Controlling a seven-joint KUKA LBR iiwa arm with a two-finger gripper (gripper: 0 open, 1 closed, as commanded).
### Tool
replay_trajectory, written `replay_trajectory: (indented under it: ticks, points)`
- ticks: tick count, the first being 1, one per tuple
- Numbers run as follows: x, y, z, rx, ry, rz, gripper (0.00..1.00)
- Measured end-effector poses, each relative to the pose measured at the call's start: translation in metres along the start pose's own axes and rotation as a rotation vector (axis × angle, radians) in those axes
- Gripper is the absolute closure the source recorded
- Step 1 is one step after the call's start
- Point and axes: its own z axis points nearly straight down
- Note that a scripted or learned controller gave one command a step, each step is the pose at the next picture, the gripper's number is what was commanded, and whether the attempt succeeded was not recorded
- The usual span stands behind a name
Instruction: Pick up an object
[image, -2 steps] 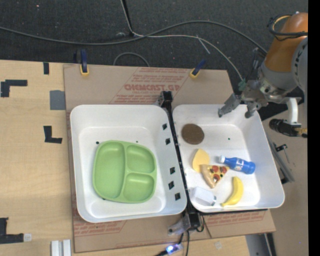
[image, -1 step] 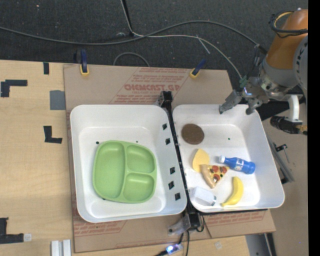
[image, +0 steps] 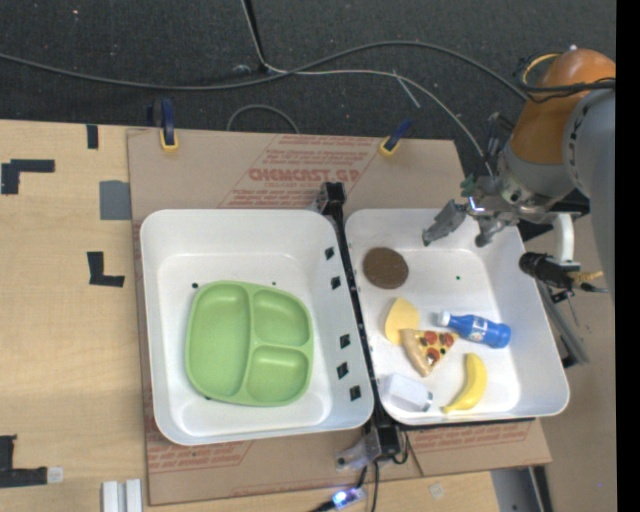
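The right bin (image: 520, 300) holds a brown round cookie (image: 385, 267), a yellow wedge (image: 401, 317), a pizza slice (image: 428, 349), a blue bottle (image: 481, 329) lying on its side, a banana (image: 470, 384) and a white piece (image: 408, 391). My gripper (image: 462, 226) hangs over the bin's far right corner, above and to the right of the cookie. Its two grey fingers are spread apart with nothing between them.
The left bin (image: 160, 260) holds a green divided plate (image: 251, 342). A black clip divider (image: 340, 290) runs between the bins. Cables cross the dark surface behind the cardboard base.
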Motion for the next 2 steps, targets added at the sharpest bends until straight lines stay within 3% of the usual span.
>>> replay_trajectory:
  ticks: [1,2]
  points:
    - [0.0,0.0,0.065,0.002,0.0,0.0,0.0]
    - [0.0,0.002,0.09,-0.007,-0.002,0.0,0.0]
